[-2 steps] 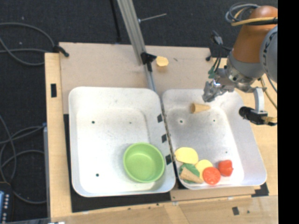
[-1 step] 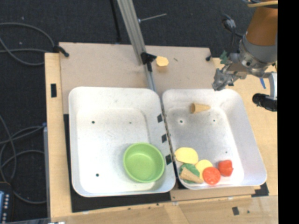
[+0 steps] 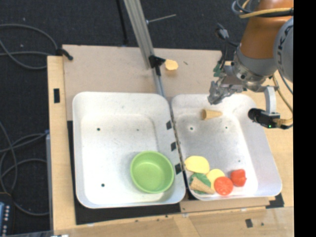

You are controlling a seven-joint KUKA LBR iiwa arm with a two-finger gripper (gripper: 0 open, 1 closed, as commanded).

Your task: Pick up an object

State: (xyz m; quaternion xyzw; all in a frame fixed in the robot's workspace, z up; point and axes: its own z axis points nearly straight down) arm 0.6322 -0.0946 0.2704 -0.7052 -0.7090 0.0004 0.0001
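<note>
My gripper [image 3: 215, 97] hangs over the far edge of the right bin [image 3: 256, 147], just above and slightly right of a small tan cone-shaped piece [image 3: 211, 114] lying on the bin floor. Nothing shows between the fingers. At the near end of the right bin lies a cluster: a yellow piece [image 3: 196, 164], a second yellow piece [image 3: 216, 175], a tan and green piece [image 3: 200, 183], a red ball [image 3: 223, 185] and a red block [image 3: 238, 177]. A green bowl [image 3: 152, 171] sits in the left bin [image 3: 98, 142].
A slanted aluminium post [image 3: 140, 31] rises from the board behind the bins, with a small yellow piece [image 3: 171, 65] beside its base. Cables trail over the dark floor at left. A black camera mount [image 3: 264, 117] sticks out by the right bin's rim.
</note>
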